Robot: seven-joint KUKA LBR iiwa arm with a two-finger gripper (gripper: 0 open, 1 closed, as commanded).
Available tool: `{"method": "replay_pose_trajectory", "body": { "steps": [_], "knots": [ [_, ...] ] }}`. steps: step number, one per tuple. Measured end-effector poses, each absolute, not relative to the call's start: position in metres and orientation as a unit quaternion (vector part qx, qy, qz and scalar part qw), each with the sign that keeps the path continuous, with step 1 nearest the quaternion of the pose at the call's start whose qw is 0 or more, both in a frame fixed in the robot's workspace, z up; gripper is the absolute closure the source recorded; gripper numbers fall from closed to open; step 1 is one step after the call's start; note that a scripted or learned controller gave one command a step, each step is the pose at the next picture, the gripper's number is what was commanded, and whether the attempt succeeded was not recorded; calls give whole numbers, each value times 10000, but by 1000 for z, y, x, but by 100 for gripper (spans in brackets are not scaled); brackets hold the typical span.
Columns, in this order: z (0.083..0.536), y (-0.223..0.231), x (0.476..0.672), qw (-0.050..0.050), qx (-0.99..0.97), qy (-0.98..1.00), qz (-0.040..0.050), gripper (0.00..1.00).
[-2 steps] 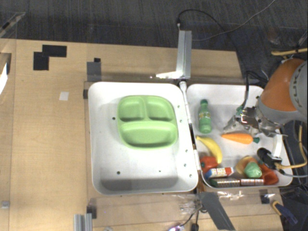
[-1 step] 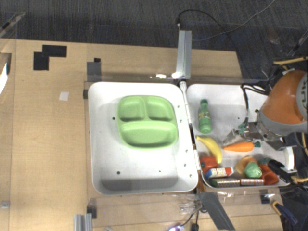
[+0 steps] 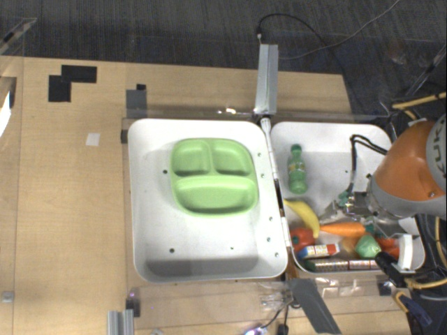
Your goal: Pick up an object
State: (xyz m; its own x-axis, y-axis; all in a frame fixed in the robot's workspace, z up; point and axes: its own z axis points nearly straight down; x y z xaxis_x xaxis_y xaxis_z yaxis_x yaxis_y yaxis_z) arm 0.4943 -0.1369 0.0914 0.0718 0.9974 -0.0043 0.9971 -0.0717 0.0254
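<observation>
Lower right of the frame: a heap of small plastic toy foods in the right-hand shallow white bin (image 3: 328, 139), namely a curved yellow banana (image 3: 304, 215), a long orange carrot (image 3: 342, 228), a green pepper-like lump (image 3: 368, 246) and some red and brown pieces packed along the near wall. Probably light, stiff, smooth and a bit slippery; best taken across a narrow middle, such as the carrot's shaft. Apart, toward the bin's upper left, a small green plastic bottle (image 3: 297, 168) lying alone, easiest to reach. Left-hand white bin (image 3: 150, 187) carrying a pale green three-compartment tray (image 3: 213, 175), compartments bare. Grey-and-orange gripper (image 3: 356, 204) low over the heap at mid right; state of the jaws impossible to tell.
</observation>
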Motion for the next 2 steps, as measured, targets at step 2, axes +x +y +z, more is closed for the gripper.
{"method": "replay_pose_trajectory", "body": {
  "steps": [2],
  "knots": [
    [90, -121, 492, 39, 7896, 6135, 69, 0]
  ]
}}
